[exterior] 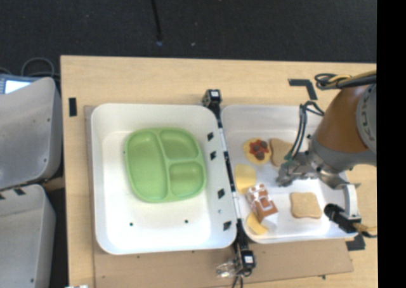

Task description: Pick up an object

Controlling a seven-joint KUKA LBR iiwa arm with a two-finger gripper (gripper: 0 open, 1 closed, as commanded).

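Toast (306, 205) lies flat in the right bin (266, 113) among other food, unlifted — the hand (288, 174) hangs just above-left of it, grip unclear — so the pick remains undone.

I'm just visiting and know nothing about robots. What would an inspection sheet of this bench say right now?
Surface: wooden bench bearing a left bin and a right bin, side by side.
Job's things: in the right bin, a pizza slice, a tan piece, a yellow block, a brown-and-white piece, a yellow wedge and a toast slice.
Clutter: green divided plate in the left bin.
Gripper: the gripper hangs over the right bin between the tan piece and the toast slice; nothing seen in it.
Cables: cables run along the arm.
Surroundings: dark floor; grey panels at left.
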